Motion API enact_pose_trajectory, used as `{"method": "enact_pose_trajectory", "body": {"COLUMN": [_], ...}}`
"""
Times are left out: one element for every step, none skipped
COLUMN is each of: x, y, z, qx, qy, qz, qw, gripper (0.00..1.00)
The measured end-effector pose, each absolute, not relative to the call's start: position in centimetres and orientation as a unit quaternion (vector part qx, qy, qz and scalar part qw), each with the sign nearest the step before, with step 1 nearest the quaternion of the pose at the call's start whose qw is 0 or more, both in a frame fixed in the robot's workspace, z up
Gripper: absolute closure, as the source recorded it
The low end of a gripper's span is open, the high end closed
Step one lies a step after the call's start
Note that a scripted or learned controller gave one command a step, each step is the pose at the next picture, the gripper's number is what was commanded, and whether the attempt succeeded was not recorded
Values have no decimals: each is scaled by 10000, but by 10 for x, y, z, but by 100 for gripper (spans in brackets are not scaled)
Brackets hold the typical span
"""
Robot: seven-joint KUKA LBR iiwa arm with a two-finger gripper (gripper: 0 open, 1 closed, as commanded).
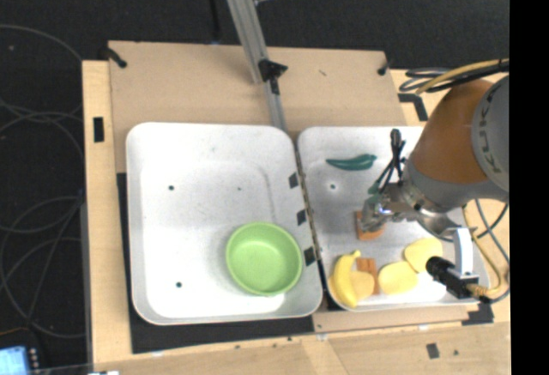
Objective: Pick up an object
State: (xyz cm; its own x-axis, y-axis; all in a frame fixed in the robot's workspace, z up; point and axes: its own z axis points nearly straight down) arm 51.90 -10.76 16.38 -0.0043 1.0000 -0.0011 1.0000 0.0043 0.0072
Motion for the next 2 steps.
{"method": "enact_pose_trajectory", "body": {"x": [513, 514], "y": [-111, -111], "z": [223, 226], "qx": [7057, 7050], "qy": [7085, 7092], "qz": [25, 11], "qw": [35, 9], "gripper": [100, 100]}}
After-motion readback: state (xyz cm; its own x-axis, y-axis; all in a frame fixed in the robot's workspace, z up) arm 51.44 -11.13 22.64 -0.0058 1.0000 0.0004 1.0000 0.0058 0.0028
